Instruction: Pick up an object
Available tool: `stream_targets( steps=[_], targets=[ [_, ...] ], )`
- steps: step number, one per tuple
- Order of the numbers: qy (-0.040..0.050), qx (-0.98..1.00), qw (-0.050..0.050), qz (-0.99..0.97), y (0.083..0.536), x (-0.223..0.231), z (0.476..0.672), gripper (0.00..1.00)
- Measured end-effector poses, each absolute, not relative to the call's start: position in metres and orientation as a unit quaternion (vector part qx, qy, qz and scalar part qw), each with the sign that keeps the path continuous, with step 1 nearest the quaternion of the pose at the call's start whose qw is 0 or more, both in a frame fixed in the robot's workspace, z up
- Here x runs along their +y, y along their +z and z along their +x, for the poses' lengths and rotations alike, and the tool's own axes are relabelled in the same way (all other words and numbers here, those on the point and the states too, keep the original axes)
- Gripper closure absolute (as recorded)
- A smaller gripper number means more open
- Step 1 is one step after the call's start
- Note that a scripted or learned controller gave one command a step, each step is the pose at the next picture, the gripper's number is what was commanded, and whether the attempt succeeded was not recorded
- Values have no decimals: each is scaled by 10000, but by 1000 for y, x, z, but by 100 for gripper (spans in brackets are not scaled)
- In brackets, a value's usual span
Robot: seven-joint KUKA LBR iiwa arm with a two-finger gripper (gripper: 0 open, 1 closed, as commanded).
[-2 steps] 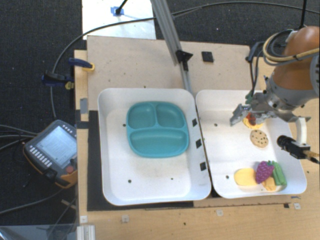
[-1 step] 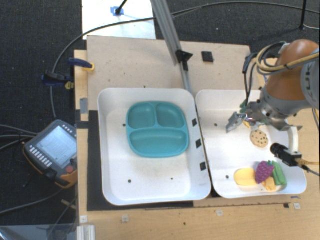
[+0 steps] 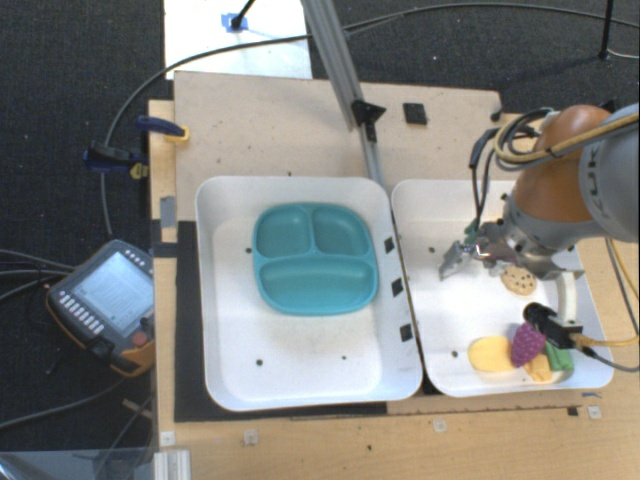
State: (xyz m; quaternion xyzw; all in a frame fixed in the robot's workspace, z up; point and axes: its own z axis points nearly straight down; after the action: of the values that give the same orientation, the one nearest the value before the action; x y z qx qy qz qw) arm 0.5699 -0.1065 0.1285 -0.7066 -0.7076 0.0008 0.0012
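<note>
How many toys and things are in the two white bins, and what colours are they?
Teal divided plate: 1, in the left bin
Brown spotted cookie: 1
Yellow round toy: 1
Purple grapes: 1
Green piece: 1, partly hidden
The last four lie in the right bin.
Total: 5

On the bench [image 3: 300, 118], two bins side by side: left bin [image 3: 230, 368], right bin [image 3: 430, 368]. In the left bin, toward its far edge, a divided plate [image 3: 315, 258]. In the right bin, a cookie [image 3: 519, 281] near the right edge; toy food pieces [image 3: 520, 353] clustered at the near right corner.
</note>
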Motion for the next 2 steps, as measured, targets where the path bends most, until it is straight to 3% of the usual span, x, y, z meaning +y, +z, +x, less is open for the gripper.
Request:
stream_targets(
  steps=[1, 2],
  targets=[
    [-12, -7080, -15, -7062, 142, -107, 572, 100],
    [-18, -7087, -23, -7055, 186, -104, 574, 100]
  ],
)
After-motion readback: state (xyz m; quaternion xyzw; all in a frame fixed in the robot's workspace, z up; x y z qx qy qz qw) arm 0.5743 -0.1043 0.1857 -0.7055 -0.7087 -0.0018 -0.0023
